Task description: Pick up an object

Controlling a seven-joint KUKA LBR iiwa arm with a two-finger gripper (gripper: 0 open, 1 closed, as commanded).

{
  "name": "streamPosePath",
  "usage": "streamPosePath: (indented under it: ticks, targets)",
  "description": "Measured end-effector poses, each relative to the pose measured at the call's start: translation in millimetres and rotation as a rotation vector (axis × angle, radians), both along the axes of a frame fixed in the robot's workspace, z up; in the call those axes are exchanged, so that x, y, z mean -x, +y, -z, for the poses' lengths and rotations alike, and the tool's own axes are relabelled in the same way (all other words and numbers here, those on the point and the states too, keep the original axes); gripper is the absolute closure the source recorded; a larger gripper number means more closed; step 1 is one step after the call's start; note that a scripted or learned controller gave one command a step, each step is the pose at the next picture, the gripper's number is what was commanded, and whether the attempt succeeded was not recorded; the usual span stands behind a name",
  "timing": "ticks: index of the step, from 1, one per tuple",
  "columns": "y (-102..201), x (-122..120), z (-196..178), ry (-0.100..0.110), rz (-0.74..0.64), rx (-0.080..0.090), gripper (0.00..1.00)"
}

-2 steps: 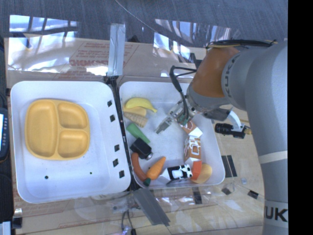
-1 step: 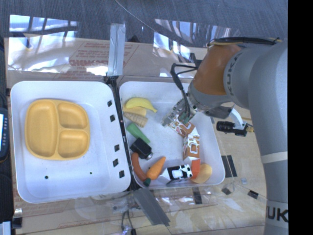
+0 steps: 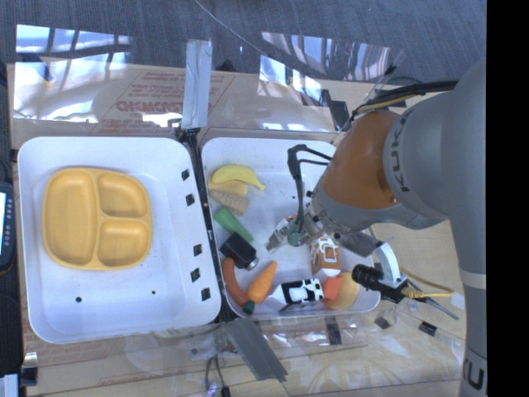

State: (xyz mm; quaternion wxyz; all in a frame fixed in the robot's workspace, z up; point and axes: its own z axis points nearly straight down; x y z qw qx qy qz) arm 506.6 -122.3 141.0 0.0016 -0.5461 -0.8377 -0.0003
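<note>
On bench: two shallow white bins side by side, divided by a black hinge strip.

Left bin (image 3: 50, 304): yellow divided tray (image 3: 97, 217), three compartments, lying flat toward the upper left of the bin floor. Nothing else in that bin apart from a few small dark specks.

Right bin (image 3: 273, 160): crowded with toy food along left and lower sides. Banana (image 3: 235, 175) near top left corner. Pale ridged piece (image 3: 230, 197) just below, touching the banana. Green piece (image 3: 232, 222) below that, slanted. Black block (image 3: 239, 250) beside the green piece's lower end. Orange carrot (image 3: 262, 281) tilted, leafy end down-left, next to a reddish sausage-like piece (image 3: 232, 281) against the bin's left wall. Black-and-white item (image 3: 302, 291) near lower edge. Small carton with a brown-and-white label (image 3: 326, 255) upright just right of it; orange-red rounded fruit (image 3: 333, 288) and a pale rounded piece (image 3: 349, 293) at its base, touching.

Arm (image 3: 372, 172) reaching in from right, orange band over the bin's upper right part. Gripper (image 3: 285, 236) low over bin middle, above bare white floor between the black block and the carton. Fingers small and blurred; how far apart, cannot tell. Nothing clearly seen between them. Black cable (image 3: 294, 168) looping up from the wrist.

Behind bins: cardboard with red print (image 3: 157, 98), strip of grey tape (image 3: 197, 81).
</note>
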Motion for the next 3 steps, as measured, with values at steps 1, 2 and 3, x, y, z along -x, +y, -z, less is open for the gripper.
streamPosePath:
  ticks: [1, 2, 3]
  targets:
    - [17, 20, 17, 0.003, 0.209, 0.000, 1.00]
    - [69, -26, -89, -0.008, 0.229, 0.000, 1.00]
    - [12, -9, -45, 0.001, -0.316, 0.001, 1.00]
